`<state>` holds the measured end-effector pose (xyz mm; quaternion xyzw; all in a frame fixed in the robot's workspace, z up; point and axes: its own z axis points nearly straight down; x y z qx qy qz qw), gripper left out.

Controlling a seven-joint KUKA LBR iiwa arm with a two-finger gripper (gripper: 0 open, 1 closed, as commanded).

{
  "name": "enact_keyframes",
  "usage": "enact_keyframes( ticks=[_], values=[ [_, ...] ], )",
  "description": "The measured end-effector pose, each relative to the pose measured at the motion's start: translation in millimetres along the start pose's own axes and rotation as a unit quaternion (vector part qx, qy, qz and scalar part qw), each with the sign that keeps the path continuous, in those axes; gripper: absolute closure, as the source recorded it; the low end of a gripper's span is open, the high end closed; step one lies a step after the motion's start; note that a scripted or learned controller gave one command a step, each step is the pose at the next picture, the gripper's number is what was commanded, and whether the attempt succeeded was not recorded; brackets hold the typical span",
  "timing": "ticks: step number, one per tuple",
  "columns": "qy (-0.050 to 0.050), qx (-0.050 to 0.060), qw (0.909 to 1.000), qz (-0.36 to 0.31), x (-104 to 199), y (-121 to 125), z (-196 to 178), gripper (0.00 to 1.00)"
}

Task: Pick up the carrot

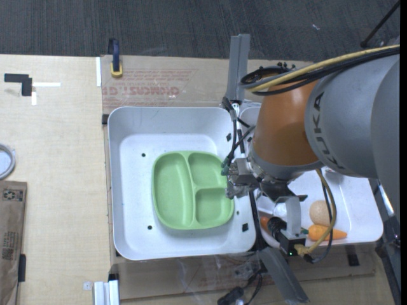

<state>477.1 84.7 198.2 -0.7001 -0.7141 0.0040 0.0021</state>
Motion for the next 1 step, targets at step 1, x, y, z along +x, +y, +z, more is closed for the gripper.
enact_keyframes(
  ticks=[1],
  values=[
    [-0.001, 0.001, 1.0000, 0.002, -0.9, 0.5, -8.1, 1.00]
  ],
)
